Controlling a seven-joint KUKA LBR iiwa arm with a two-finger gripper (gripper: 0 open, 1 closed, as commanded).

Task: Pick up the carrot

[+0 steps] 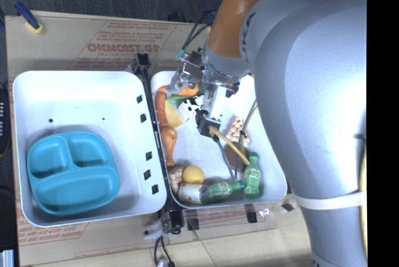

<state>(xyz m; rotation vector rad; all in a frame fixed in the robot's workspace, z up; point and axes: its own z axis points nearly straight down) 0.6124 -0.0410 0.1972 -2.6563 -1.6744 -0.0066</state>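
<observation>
The carrot (pixel 167 135) is a long orange piece lying along the left wall of the right bin (pixel 271 163), running from near the top corner down toward the middle. A bit of orange and green (pixel 185 92) shows right by its upper end. My gripper (pixel 189 86) hangs over the top left part of that bin, just right of the carrot's upper end and close above it. The grey arm with its orange band (pixel 240 16) covers much of the bin's right side.
A pale yellow piece (pixel 174 115) lies against the carrot. A lemon (pixel 193 174), a brown-and-white item (pixel 175 174) and two green bottles (pixel 251 176) crowd the right bin's near end. The left bin (pixel 75 94) holds a blue divided tray (pixel 72 171).
</observation>
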